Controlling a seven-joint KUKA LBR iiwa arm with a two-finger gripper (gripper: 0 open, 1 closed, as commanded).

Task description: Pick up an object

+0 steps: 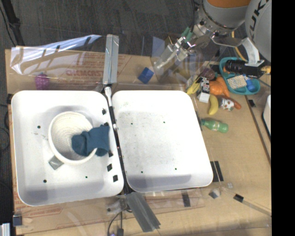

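Fingers of the gripper [182,44] cannot be made out clearly against the clutter at the top of the camera view, so whether they stand wide or narrow cannot be told; nothing is seen between them. The gripper hangs above the bench behind the right bin [193,152], well apart from anything in the bins, with the grey arm [226,14] and its orange band rising out of the top edge.

Things worth picking lie in the left bin [27,184]: a white bowl [62,131] tipped toward the camera, and a dark blue cloth [92,140] draped over the bowl's right rim, half inside it and close to the wall between the bins.

To do this step well, the arm would need to travel left and forward over the left bin, then come down on the thickest bunched part of the cloth, away from the bowl rim and the bin wall, so that the fingers close on fabric and not on hard edges. The cloth looks soft and should gather easily; the bowl looks too wide to pinch except at its rim.

Printed red lettering runs along the cardboard [83,69] behind the left bin, too blurred to read. Part of the maker's lettering shows on the arm at top right, cut off by the edge.
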